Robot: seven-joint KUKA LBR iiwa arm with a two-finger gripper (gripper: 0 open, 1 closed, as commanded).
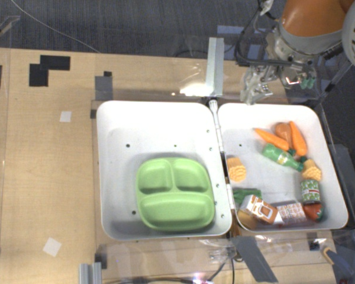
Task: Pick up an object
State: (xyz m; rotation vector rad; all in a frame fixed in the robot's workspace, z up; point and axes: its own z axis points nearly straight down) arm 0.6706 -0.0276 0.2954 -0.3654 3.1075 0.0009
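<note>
I see the tool [255, 92] hanging over the far rim of the right bin [328, 136], nothing between its fingers, which stand slightly apart. Below it and to its right, well apart, lie two carrots [271, 138] and a green bottle [281, 157].

Both bins: smooth white plastic, slight sheen; left bin [115, 158], right bin [248, 120]. Green divided tray [174, 193] at 6 o'clock of the left bin: matt moulded plastic. Carrots [284, 138] at 1 o'clock of the right bin: glossy orange plastic (toy food). Bench [41, 176]: pale wood-look, satin. Gripper [255, 90]: bare shiny metal.
</note>
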